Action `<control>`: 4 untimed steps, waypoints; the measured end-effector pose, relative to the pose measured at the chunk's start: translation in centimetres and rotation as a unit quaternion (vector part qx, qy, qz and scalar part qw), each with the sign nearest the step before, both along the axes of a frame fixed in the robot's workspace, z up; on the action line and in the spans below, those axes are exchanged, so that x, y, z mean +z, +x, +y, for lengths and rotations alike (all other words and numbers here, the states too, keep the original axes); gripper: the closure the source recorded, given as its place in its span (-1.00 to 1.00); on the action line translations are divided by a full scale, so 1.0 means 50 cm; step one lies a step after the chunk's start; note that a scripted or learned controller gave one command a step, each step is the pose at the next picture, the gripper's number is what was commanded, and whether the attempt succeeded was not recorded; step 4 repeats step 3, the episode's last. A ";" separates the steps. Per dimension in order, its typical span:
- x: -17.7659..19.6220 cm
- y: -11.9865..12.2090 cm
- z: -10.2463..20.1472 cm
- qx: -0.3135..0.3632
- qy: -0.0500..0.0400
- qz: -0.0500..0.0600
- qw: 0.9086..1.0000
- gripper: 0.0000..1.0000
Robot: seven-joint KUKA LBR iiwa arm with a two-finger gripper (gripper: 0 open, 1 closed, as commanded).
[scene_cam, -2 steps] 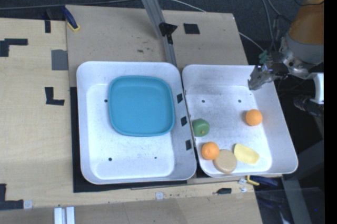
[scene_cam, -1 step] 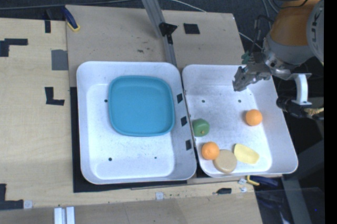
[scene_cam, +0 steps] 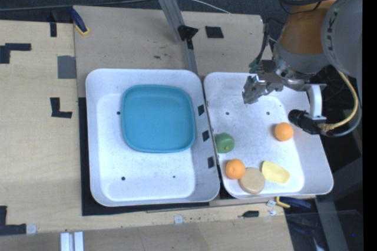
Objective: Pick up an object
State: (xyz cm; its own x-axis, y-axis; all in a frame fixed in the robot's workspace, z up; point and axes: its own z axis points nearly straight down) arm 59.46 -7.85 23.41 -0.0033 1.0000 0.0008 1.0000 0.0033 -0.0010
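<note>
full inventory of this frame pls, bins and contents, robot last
left bin: 1, white, left half of the bench
plate: 1, blue, square with rounded corners, lying flat in the left bin
right bin: 1, white, beside the left bin
green object: 1, green, round, near the right bin's left wall
orange balls: 2, orange, one at the bin's front left, one toward its right side
beige disc: 1, tan, front of the right bin, beside the front orange ball
yellow object: 1, yellow, front right, touching the beige disc
gripper: 1, grey, over the back of the right bin, holding nothing visible
</note>
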 end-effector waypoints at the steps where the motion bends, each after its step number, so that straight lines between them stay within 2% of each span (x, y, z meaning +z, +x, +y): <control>1: -0.024 -0.012 0.108 0.001 0.000 0.000 1.000 1.00; 3: 0.013 -0.035 0.316 0.001 0.000 0.000 1.000 1.00; 4: 0.013 -0.035 0.316 0.001 0.000 0.000 1.000 1.00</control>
